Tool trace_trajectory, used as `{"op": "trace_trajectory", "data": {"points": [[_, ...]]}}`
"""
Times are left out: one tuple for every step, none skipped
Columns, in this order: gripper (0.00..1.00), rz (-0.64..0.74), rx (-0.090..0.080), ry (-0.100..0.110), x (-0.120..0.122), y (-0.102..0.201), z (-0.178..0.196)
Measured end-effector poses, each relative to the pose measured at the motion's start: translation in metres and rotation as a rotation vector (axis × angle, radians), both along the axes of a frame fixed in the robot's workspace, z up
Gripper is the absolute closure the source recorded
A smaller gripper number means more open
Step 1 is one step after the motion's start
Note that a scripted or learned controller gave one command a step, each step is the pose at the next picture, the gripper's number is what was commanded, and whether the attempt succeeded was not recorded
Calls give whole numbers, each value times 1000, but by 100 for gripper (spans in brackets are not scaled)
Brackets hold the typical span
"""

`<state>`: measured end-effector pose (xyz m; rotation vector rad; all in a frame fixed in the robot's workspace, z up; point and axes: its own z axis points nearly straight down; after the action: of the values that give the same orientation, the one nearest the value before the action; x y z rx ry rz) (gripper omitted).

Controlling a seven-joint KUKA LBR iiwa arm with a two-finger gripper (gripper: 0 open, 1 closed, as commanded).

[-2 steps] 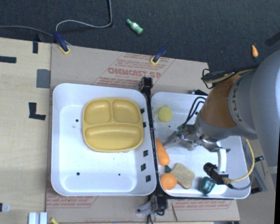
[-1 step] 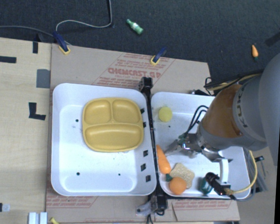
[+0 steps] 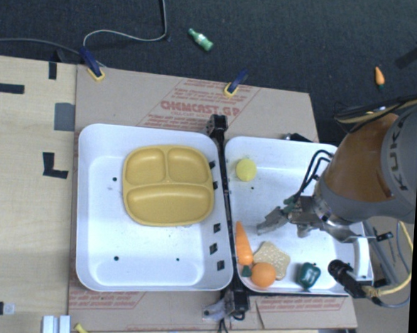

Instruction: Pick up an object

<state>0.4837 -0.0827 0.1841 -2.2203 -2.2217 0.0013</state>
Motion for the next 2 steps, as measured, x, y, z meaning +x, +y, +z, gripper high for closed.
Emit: {"op": "trace_trajectory", "data": {"points": [[0,-7,-10,-9,1,-17,-88],[0,-3,-6,-4,52,-17,-98]]}}
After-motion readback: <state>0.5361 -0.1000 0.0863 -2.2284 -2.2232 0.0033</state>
